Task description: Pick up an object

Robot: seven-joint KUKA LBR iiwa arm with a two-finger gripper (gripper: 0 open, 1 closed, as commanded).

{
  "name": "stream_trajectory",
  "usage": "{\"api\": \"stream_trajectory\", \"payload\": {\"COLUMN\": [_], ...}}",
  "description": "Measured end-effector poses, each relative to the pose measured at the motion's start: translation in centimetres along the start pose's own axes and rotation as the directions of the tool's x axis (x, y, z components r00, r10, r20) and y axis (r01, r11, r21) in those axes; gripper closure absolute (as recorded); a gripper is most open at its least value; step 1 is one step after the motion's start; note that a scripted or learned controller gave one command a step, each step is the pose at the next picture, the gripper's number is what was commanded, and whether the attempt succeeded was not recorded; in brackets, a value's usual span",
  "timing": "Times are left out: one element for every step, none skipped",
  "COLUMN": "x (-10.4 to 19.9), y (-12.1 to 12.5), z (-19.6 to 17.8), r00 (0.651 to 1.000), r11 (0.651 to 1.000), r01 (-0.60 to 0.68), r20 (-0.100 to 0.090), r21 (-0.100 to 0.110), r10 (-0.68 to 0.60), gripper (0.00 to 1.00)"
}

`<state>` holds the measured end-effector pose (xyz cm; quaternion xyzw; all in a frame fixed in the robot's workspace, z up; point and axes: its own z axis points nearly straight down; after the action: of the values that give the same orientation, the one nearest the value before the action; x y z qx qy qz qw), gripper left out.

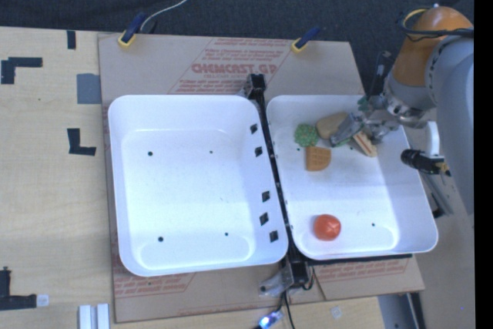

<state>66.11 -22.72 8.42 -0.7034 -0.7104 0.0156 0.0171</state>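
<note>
1. Objects are lying in the right bin (400, 239): a tan piece (331, 123) is sitting right at the gripper (356, 132), a green lump (306, 135) just beyond it, an orange-brown block (317, 158) beside that, and a red ball (326, 227) well apart toward the bin's near edge.
2. Whether the fingers are spread or pinching anything cannot be told; they are hovering low by the tan piece and a striped item (366, 143).
3. Left bin (185, 181) is touching the right one, both resting on a cardboard sheet (223, 65) over the wooden bench (46, 166).
</note>
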Motion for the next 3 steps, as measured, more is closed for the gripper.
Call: {"api": "stream_trajectory", "payload": {"x": [0.2,0.0,0.0], "y": [-1.1,0.0,0.0], "z": [-0.2,0.0,0.0], "r00": [1.000,1.000,1.000], "r11": [0.999,1.000,1.000], "r01": [-0.006,0.000,-0.001], "r20": [0.006,0.000,0.000], "r21": [-0.037,0.000,-0.002], "r10": [0.006,0.000,0.001], "gripper": [0.00,0.00,0.00]}}
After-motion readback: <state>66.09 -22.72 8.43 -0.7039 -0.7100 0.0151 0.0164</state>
